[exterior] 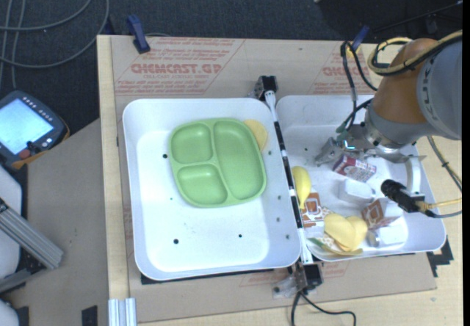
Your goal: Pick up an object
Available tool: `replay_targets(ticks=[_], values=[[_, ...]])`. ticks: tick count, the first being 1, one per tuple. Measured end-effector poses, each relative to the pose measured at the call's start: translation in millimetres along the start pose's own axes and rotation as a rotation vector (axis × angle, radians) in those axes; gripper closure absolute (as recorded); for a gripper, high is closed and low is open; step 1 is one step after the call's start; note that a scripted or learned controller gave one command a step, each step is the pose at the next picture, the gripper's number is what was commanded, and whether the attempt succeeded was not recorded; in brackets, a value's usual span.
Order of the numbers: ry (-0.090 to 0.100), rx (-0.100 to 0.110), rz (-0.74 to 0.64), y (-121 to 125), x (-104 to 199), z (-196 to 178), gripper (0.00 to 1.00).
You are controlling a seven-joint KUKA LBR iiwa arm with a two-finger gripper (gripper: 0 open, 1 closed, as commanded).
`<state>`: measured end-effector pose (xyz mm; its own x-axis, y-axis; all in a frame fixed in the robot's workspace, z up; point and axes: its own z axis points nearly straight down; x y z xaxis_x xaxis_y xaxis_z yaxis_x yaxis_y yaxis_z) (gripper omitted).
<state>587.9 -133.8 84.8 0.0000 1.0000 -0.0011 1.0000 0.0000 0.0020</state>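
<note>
We see the gripper low in the right bin, at its barer far end. We cannot tell whether it is wide or narrow, and nothing shows in its grasp. The nearest candidate for the pick is a red-and-white packet, lying just beside the gripper on the arm's side and a little toward the bin's near rim. Farther from the tool in that direction, a white packet, a brown wrapper, a yellow lump and an orange-printed carton lie crowded together. A yellow banana-shaped piece lies by the bin wall, off to the tool's other side. A green divided tray sits well apart from the tool in the left bin.

We judge the pick not yet made. The main risk is closing on nothing: the tool looks offset from the red-and-white packet, not over it, so it could meet bare floor. That packet looks flat and crinkled, so it could slide aside or slip out on the lift. Going too deep would press the tool into the bin floor. At the crowded end, it may nudge neighbours or snag two at once.
</note>
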Motion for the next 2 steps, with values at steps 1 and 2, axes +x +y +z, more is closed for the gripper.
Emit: replay_targets(ticks=[1, 2], values=[[0.0, -0.002, 0.0, 0.5, 0.3, -9.9, 1.0], [0.0, -0.002, 0.0, 0.4, 0.4, -9.8, 0.0]])
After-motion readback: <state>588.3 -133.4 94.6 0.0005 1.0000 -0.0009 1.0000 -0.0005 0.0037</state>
